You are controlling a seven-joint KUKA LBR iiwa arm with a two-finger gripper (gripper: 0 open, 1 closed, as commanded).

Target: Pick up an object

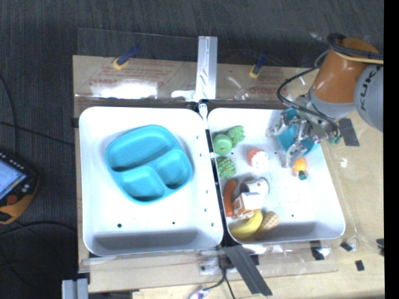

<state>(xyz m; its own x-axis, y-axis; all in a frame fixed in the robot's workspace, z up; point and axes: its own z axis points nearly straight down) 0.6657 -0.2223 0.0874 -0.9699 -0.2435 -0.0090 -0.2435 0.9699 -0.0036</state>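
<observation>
Arm (340, 80) reaches down from the upper right into the right bin (324, 210). Fingers (298, 154) point down just above a small orange toy (300, 166); open or closed, I cannot tell.

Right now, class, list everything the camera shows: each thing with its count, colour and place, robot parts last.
Bins: two, white, side by side on the bench.
Tray: one, blue, three compartments, in the left bin.
Green toys: about three, right bin, along its left side.
Red-white toy: one, right bin, middle.
Banana: one, yellow, right bin, front left corner.
Orange toy: one, right bin, just below the end effector.
Clips: two, blue-yellow, back of the bench.
Device: one, orange-black, far left.
Arm: one, grey, orange band, from the right.
End effector: one, over the right bin.
</observation>
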